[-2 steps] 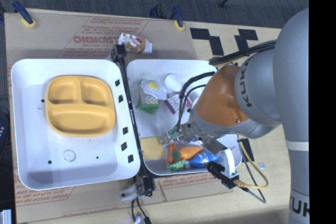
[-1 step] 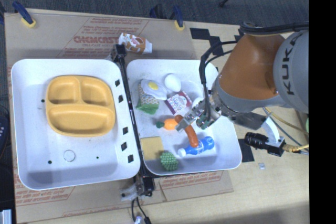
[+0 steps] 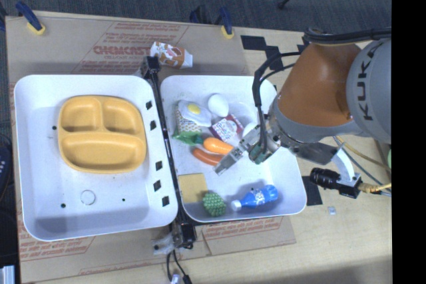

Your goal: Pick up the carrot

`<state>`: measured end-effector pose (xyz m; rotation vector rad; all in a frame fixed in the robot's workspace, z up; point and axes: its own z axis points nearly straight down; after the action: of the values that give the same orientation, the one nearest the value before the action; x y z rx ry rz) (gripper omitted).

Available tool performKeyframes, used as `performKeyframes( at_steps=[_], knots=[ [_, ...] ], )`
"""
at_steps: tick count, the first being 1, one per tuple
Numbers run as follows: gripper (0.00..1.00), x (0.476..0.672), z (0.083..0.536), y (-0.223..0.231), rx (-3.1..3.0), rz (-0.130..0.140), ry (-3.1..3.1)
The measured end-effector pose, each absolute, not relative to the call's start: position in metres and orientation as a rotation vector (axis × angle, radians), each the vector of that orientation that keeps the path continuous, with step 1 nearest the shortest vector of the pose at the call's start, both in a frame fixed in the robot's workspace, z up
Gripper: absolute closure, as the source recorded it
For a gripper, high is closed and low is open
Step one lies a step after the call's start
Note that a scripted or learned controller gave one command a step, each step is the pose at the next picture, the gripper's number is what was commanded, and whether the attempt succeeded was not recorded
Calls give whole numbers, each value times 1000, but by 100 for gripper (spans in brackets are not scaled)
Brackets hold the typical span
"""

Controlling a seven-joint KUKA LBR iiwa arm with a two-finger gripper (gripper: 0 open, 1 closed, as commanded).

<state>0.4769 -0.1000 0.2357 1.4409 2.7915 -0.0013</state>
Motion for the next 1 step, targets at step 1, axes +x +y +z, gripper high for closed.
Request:
performKeyframes(
  at_steps=[1],
  knots=[
    [0,574,129,-114,1333,-2,2848]
  ],
)
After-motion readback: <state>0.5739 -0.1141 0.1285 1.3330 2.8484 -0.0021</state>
